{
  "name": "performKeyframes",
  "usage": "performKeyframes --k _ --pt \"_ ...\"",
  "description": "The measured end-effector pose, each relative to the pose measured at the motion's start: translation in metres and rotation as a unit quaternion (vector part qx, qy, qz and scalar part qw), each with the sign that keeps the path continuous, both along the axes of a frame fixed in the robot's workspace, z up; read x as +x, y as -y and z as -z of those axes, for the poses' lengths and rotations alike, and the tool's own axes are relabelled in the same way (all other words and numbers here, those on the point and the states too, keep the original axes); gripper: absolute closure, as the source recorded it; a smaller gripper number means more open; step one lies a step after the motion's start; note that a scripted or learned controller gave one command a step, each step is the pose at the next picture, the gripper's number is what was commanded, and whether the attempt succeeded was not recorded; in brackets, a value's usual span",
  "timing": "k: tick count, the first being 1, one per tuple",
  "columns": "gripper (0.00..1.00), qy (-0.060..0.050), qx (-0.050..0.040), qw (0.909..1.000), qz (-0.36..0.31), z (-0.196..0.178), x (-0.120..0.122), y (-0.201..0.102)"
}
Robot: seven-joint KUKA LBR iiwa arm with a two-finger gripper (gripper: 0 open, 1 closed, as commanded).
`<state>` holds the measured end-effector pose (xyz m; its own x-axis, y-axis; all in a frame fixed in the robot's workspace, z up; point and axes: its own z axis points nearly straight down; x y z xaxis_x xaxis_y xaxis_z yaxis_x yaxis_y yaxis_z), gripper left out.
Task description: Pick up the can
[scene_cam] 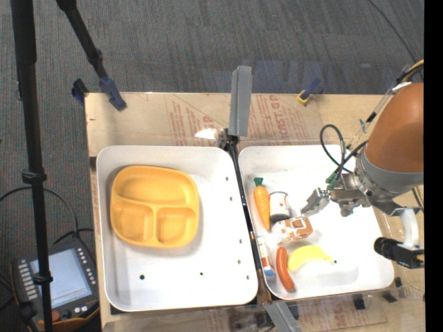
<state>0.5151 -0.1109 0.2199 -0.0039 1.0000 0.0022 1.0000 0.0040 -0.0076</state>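
1. Two shallow white bins sit side by side on the bench: the left bin [124, 282] and the right bin [360, 282].
2. The left bin holds a yellow divided tray [155, 206], lying flat toward its far left part.
3. The can [279, 205], small with a white and dark label, stands in the right bin, in its left half, just right of a toy carrot [261, 206].
4. The carrot lies along the bin's left wall, its green top pointing far.
5. Near the can, on its near side, is a small orange and white carton [295, 228]; it looks to be touching or almost touching the can.
6. Nearer still lie a yellow banana [309, 257] and a red sausage-shaped piece [284, 268], side by side, the red one on the left.
7. The gripper [313, 203] hangs over the right bin, just right of the can and far of the carton, reaching in from the right below the arm's orange band.
8. Its fingers look spread apart, with nothing between them; the can is not held.
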Motion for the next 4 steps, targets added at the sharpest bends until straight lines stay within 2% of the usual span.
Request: performKeyframes --k 1,2,3,4 --pt "0.00 0.001 -0.0002 0.9993 0.036 0.111 0.026 0.000" --pt "0.00 0.000 -0.0008 0.9773 0.212 0.135 -0.011 -0.017" --pt "1.00 -0.002 -0.0006 0.9768 0.214 0.128 -0.012 -0.016" --pt "1.00 0.000 -0.0035 0.9500 0.312 -0.010 0.032 -0.034"
